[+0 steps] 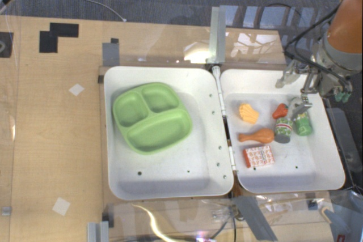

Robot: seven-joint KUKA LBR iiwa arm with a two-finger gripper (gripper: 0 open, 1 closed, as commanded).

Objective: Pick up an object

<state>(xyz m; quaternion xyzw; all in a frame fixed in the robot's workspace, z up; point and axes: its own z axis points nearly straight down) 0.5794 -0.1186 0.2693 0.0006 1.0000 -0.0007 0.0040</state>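
Nearest, a red-and-white packet is lying in the right bin. Farther right, the jaws are hanging above a green can; whether they are apart I cannot tell.

Grey arm with an orange band, black cables, and a metallic gripper

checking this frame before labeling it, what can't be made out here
- Pincer: fingertips blend into the green can beneath; any grip is unreadable.
- Red item: too small to identify.
- Red-and-white packet: print too small to read.
- Arm: cut off by the right edge.
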